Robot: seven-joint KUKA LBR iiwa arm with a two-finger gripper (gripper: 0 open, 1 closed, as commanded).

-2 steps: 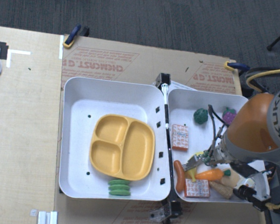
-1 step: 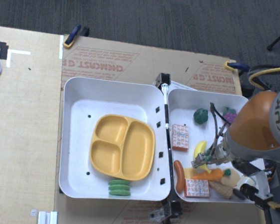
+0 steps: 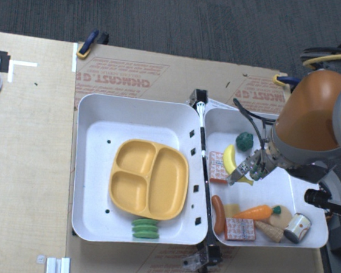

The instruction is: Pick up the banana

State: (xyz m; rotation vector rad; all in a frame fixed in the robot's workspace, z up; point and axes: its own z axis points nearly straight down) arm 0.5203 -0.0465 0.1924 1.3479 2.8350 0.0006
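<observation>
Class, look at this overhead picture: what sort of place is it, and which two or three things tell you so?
Probably a robotics lab test bench. A KUKA arm reaches over two white bins on a cardboard-covered bench, and one bin holds toy food such as a banana and a carrot.

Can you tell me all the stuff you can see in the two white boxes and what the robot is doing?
left bin: one, white, left of the pair
divided plate: one, yellow, middle of the left bin
green ridged toy: one, green, left bin, just below the plate
right bin: one, white, right of the pair
banana: one, yellow, upper left of the right bin, partly under the end effector
dark green toy: one, dark green, above the banana
small boxes: two, red and white, one left of the banana, one at the bin's lower edge
sausage: one, red-brown, lower left
carrot: one, orange, lower middle
can: one, silver, lower right
end effector: one, grey, over the banana's right side
</observation>
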